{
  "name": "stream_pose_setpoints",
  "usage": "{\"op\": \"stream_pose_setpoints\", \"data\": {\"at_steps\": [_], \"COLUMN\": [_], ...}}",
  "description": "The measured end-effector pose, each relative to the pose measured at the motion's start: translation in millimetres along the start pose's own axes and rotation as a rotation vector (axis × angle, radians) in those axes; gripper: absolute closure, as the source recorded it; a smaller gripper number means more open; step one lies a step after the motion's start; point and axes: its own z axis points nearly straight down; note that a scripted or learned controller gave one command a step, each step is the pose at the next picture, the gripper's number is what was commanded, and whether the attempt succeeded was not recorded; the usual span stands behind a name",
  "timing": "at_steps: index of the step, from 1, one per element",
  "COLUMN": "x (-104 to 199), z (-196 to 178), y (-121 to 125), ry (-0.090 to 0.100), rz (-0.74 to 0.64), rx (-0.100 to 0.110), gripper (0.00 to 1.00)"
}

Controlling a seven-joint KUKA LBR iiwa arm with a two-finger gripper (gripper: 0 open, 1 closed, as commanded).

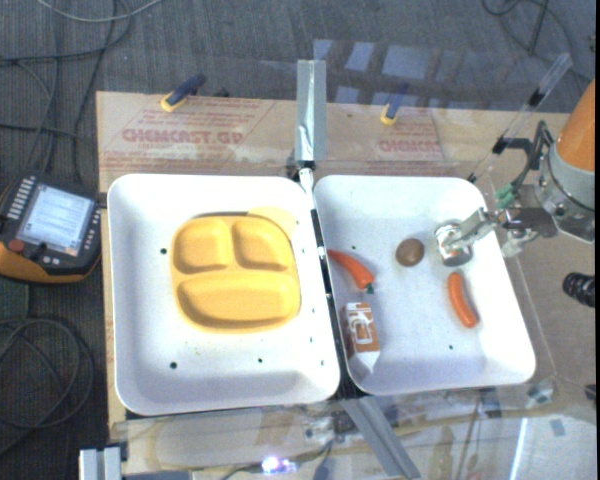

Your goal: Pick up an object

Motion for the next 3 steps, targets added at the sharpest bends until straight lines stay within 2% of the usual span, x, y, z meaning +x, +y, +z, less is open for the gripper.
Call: {"op": "stream_pose_setpoints", "data": {"at_steps": [1, 2, 3], "x": [-32.6, -29.8, -30.9], "z": [131.8, 183.5, 174.1], "y": [30.5, 26.6, 27.1], "ry": [-0.003, 0.001, -0.001], "rz": [0.128, 0.114, 0.115], "rx": [0.002, -0.011, -0.014], "gripper": [0.00, 0.00, 1.00]}}
